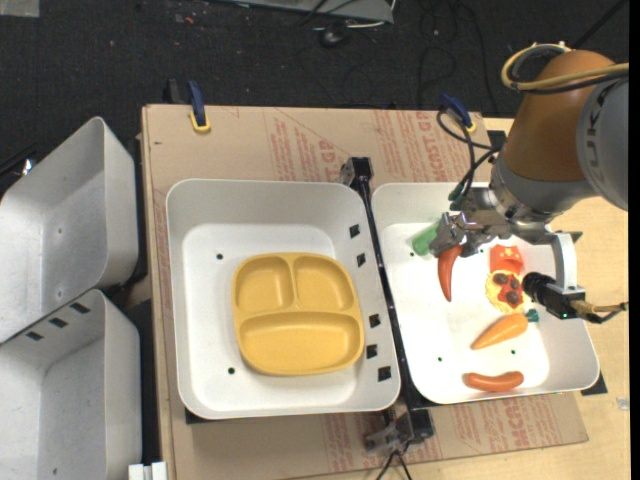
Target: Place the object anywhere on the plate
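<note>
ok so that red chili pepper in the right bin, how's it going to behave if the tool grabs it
The red chili pepper looks like glossy moulded plastic, so probably stiff, light, and a bit slippery. Its narrow, tapered, curved shape may let it twist or slide out of a pinch. Lying flat, it seems likelier to spin or roll than tip if nudged.

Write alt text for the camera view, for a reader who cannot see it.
The arm's hand hangs over the right bin, right above a red chili pepper. A carrot, a sausage and other toy foods lie nearby. The left bin holds a yellow divided plate.
</note>
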Controlling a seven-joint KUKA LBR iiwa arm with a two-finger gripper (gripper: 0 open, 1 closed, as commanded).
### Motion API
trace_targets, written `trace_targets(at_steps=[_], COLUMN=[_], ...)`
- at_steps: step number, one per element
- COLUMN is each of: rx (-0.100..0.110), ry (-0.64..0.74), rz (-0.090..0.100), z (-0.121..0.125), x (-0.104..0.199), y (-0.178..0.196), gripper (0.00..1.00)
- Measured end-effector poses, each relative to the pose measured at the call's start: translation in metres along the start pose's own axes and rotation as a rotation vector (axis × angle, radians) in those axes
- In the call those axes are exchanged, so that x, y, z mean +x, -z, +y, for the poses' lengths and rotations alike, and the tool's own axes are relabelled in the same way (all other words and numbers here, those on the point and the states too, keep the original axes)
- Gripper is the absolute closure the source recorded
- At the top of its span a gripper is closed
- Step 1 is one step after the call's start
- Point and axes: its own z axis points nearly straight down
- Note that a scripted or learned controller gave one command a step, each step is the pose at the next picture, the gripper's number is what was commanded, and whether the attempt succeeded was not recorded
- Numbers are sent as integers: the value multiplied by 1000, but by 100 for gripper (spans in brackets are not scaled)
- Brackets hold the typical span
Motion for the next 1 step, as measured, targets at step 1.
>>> trace_targets(at_steps=[1], rx=[1], ry=[1], rz=[1], z=[-5], x=[61], y=[-2], gripper=[100])
